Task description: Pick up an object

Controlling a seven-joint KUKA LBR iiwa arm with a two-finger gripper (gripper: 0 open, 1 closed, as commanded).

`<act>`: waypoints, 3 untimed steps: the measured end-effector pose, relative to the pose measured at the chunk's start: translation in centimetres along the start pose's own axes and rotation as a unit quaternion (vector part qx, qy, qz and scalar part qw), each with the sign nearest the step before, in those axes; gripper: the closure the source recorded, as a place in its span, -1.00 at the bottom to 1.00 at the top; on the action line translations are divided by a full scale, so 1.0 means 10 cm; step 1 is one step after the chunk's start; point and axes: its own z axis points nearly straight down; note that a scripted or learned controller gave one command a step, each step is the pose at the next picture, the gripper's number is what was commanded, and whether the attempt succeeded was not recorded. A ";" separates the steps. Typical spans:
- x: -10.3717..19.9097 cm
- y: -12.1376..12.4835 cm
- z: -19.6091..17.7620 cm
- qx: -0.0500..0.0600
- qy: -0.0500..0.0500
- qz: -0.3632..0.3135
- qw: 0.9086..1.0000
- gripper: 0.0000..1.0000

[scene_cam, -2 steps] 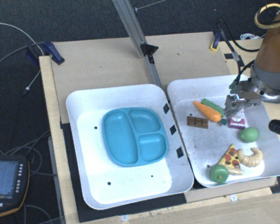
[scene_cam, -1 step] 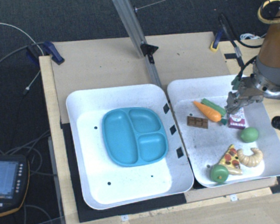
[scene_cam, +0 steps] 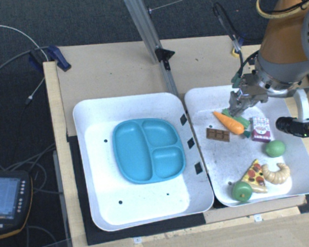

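The pincer (scene_cam: 240,103) hangs low in the right bin (scene_cam: 196,101), right above the carrot's (scene_cam: 228,122) upper end; whether it is apart or together, I cannot tell. Beside the carrot lie a chocolate bar (scene_cam: 218,135) and a pink carton (scene_cam: 260,128).

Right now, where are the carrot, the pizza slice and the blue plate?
carrot (scene_cam: 229,122), camera view, middle of its orange body
pizza slice (scene_cam: 254,173), camera view, its topped face
blue plate (scene_cam: 126,161), camera view, large left compartment
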 end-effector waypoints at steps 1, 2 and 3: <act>0.54 0.23 -0.09 0.000 0.000 0.000 1.000 1.00; 0.96 0.42 0.02 0.001 0.000 0.001 1.000 1.00; 1.50 0.63 0.13 0.001 0.000 0.001 1.000 1.00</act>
